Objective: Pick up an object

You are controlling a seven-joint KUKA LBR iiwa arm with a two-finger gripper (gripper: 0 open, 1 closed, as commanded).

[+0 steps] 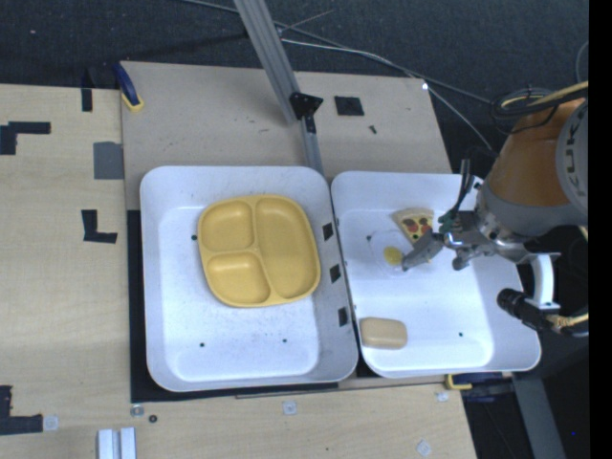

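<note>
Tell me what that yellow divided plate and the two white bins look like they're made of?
The yellow divided plate looks like moulded plastic: one even colour, rounded compartment ridges, a soft sheen. The left bin and right bin also look like plastic, smooth and white with rounded corners and a slight gloss, though thin coated metal can't be ruled out.

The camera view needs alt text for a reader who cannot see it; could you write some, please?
A grey robot arm's gripper hovers over the right bin, near a small yellow piece, a pizza-slice toy and a tan block. The left bin holds a yellow divided plate.
</note>
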